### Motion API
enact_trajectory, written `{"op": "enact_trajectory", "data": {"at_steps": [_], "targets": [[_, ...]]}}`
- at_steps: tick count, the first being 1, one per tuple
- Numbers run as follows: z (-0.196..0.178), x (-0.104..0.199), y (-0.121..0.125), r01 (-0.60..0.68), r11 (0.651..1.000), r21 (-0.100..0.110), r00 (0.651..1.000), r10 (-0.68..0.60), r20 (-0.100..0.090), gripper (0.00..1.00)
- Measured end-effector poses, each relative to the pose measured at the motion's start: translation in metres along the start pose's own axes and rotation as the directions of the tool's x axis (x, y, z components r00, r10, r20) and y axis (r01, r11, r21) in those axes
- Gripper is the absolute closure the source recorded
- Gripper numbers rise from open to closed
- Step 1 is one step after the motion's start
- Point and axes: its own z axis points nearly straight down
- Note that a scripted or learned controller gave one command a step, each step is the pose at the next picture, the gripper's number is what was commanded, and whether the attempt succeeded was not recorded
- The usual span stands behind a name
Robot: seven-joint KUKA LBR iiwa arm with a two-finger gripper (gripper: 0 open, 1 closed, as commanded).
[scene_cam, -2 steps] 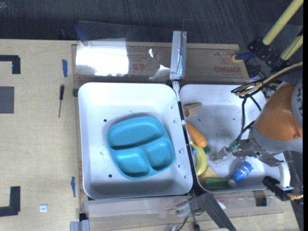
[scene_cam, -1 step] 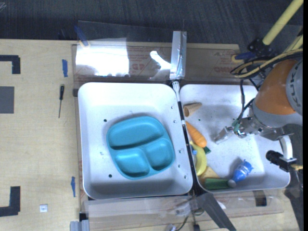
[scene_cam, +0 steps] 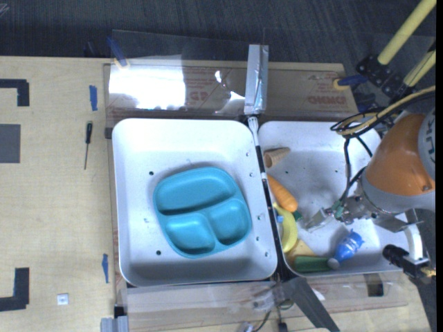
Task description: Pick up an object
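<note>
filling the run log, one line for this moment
arm over right bin | end effector low by carrot, banana | nothing seen held | left bin: blue tray

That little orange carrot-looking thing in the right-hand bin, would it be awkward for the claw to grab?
Probably a bit. The carrot looks smooth and tapered, so it may slip from the fingers. Its rounded shape suggests it could roll if nudged. It lies against the right bin wall beside a banana, leaving little room to close around it.
</note>
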Motion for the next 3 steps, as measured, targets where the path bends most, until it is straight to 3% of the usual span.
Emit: {"op": "enact_trajectory", "data": {"at_steps": [1, 2, 3], "targets": [[0.001, -0.026, 0.051, 0.268, 0.963, -0.001, 0.963, -0.268, 0.004, 0.0], [0.0, 0.013, -0.012, 0.134, 0.991, -0.001, 0.991, -0.134, 0.002, 0.0], [0.0, 0.004, 0.056, 0.099, 0.995, -0.003, 0.995, -0.099, 0.002, 0.0]]}}
